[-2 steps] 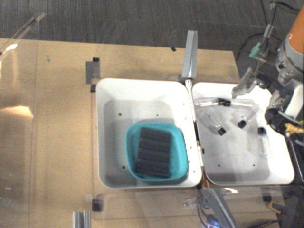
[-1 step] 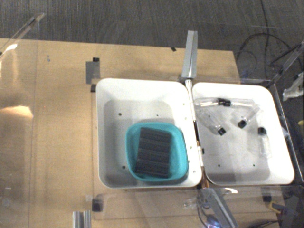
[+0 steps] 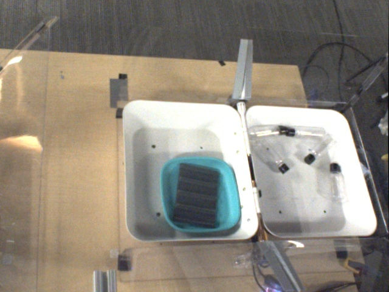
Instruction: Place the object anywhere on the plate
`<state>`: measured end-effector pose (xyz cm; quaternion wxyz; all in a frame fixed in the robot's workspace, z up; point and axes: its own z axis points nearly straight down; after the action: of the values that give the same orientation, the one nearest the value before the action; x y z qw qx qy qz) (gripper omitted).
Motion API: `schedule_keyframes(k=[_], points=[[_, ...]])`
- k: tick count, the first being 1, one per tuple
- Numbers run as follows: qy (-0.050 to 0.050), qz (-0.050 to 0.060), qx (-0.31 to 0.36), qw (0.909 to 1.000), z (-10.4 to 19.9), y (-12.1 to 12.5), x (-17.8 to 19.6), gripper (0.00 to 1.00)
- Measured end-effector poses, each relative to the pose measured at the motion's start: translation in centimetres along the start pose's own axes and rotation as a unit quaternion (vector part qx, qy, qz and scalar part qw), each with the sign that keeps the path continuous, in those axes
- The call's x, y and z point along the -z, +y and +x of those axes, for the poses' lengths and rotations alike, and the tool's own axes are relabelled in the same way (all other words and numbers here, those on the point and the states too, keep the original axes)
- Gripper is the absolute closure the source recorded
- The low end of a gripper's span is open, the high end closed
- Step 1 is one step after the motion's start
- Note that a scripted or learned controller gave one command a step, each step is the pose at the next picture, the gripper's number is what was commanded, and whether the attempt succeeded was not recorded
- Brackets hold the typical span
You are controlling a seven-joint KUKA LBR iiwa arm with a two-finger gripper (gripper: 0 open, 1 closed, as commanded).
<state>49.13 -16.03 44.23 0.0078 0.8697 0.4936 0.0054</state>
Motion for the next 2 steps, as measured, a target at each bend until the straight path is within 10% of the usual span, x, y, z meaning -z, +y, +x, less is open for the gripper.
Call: schedule_keyframes(k=[1,2], points=[[0.0,0.008,0.009,0.9999,6.8,-1.5,-11.8,1.0],[0.001,0.007,0.008,0.9999,16.6,-6.1,-10.5,1.0]])
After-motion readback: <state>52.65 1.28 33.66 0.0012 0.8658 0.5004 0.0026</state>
